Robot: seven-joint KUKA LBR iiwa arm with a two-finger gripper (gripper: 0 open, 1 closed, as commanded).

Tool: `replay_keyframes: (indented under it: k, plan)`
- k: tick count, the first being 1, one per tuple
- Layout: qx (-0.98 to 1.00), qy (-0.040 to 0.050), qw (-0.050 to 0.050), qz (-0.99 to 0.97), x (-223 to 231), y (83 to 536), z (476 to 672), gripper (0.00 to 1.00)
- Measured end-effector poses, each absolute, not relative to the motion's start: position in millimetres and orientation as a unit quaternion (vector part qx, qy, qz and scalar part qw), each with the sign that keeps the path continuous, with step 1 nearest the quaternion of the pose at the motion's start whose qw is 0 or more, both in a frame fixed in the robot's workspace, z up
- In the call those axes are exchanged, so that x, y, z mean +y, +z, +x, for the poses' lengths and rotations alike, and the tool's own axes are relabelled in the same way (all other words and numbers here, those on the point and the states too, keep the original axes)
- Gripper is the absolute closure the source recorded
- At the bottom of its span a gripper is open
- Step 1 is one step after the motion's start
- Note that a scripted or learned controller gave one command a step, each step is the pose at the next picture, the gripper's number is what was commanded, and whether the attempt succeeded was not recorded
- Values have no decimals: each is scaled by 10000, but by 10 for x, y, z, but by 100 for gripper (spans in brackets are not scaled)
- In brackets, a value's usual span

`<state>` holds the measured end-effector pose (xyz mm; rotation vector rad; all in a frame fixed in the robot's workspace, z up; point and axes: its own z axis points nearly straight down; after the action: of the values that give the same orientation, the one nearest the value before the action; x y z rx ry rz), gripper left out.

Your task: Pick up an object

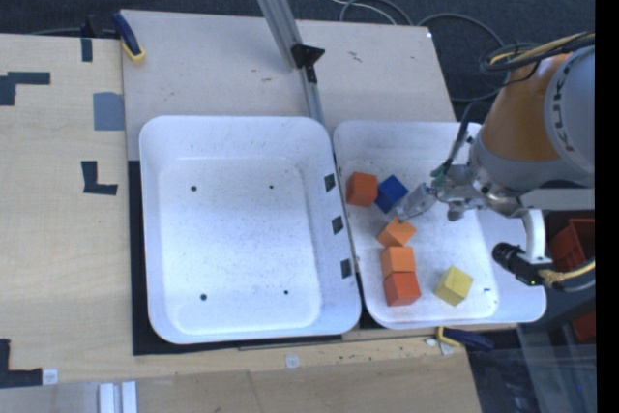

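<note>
Arm: grey and orange, reaching in from the right over the right bin (503, 305)
Tool (418, 203): low in the right bin, just beside the blue cube (392, 192) and just above the tilted orange cube (397, 233)
Tool state: cannot tell whether it is open or closed, as the tip is small and blurred; nothing is seen held in it
Objects: all six lie in the right bin; an orange cube (362, 189) touches the blue one at the top left, the tilted orange cube sits in the middle, two more orange cubes (399, 276) stand stacked edge to edge below it, and a yellow cube (454, 285) lies apart at the lower right
Left bin (155, 208): white, speckled, beside the right one on the desk (58, 208)
Step in hand: closing in on a cube, most likely the blue or the tilted orange one
How to do it well: pick one cube and centre on it, since the blue and tilted orange cubes lie close and a straddle would catch both or neither
Approach: come down straight, with the tool square to two flat faces, not to corners
Risk: the tilted cube may spin away when touched; the blue one may push against its orange neighbour
Easier choice: the yellow cube, standing apart from the rest
Progress: early, no cube lifted yet
</note>
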<state>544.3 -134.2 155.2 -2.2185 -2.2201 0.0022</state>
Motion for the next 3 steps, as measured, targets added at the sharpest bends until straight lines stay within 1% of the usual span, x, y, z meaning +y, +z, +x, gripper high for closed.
replay_keyframes:
  k: [1,2,3]
  plan:
    - [-7076,-4,-3,-7066,-1157,1081,5386,0]
    - [-7073,16,26,-7069,-898,905,5074,0]
    - [-7072,15,27,-7070,-906,1005,5080,100]
